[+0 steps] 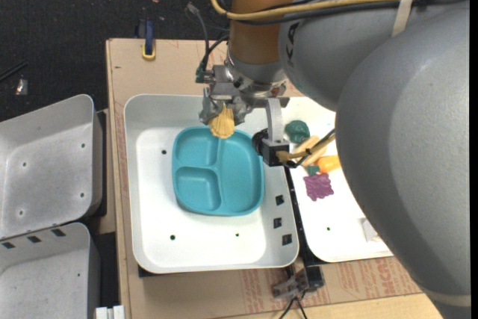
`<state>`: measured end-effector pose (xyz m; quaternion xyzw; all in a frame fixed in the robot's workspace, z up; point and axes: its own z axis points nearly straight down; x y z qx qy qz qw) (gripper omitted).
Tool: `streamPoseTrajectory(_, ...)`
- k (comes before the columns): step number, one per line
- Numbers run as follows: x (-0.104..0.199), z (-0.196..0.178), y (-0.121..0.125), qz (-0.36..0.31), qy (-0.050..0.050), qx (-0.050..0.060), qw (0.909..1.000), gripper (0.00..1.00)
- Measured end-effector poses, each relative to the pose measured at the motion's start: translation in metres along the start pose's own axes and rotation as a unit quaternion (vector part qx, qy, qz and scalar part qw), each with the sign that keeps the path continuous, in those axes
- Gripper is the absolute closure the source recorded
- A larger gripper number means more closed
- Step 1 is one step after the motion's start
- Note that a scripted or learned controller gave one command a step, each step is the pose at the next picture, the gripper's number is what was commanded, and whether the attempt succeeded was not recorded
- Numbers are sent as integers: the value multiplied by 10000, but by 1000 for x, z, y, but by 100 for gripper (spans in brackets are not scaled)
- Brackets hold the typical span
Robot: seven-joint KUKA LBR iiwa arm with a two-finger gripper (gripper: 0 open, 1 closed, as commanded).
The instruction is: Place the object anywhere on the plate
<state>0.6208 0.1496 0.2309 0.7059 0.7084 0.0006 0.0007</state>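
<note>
- In the camera view we see the gripper [222, 114] hanging low over the far edge of the plate [218, 170].
- A small yellow toy [222, 125] sits between its fingers, so we think the gripper is closed on the toy and holds it.
- The toy pokes out below the fingers, and its bottom tip looks right at the plate's far rim. We cannot tell if it touches the plate yet.
- The blue plate lies flat in the left bin [149, 160], a bit toward the side by the right bin [343, 235]. It has three parts, one big and two small.
- We think the plate sits in the open there so the arm [261, 19] can come down from above with nothing in the way.
- The toy is over the rim and not the middle. If the gripper lets go here, the toy could roll off into the bin, so a small move toward the middle of the plate looks safer to us.
- The right bin holds the other toys: a green toy [297, 131], a purple toy [319, 186] and an orange toy [326, 161]. They lie near each other by that bin's left wall.
- We think they wait there because that bin is where toys get picked from.
- The big grey arm hides much of the right bin.
</note>
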Motion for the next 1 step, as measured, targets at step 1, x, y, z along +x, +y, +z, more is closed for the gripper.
streamPoseTrajectory(1, -1, 0, -1, 5, -3, 6, 10000, 0)
